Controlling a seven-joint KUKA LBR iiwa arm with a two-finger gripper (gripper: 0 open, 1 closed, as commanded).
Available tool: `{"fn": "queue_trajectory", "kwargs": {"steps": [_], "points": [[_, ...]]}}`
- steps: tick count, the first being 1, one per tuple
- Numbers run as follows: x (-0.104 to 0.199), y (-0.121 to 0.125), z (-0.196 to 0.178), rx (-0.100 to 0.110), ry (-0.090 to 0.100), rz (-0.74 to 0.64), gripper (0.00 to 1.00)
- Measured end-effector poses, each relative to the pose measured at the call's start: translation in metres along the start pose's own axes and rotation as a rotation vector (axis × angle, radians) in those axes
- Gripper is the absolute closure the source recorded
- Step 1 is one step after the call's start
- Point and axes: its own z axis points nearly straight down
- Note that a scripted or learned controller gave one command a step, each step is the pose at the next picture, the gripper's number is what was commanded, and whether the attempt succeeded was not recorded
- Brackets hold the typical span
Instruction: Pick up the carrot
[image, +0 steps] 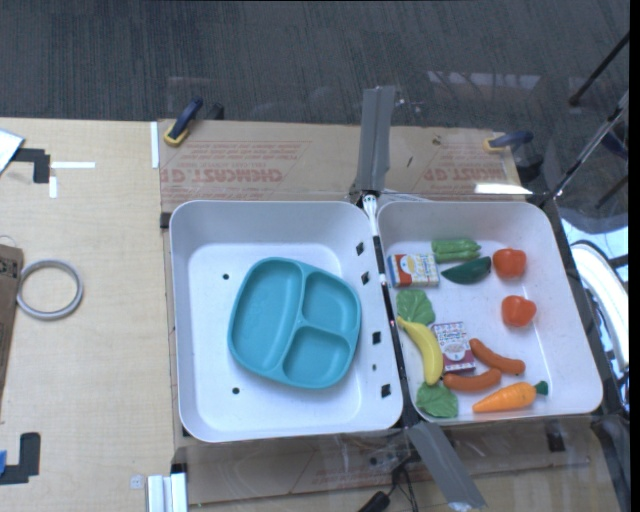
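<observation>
Carrot (505, 397) untouched in our right bin (560, 245).
We see its long axis near-horizontal, leafy end right; pincer state we cannot tell.

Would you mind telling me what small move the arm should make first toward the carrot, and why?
Probably bring the gripper in over the right bin and stop above the carrot at its near right corner. The carrot lies flat and untouched, with a sausage close on its left, so coming straight down, fingers set across its length, seems safest.
</observation>
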Motion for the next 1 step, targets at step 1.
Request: {"fn": "queue_trajectory", "kwargs": {"steps": [1], "points": [[0.0027, -0.0002, -0.0045, 0.001, -0.009, -0.006, 1.00]]}}
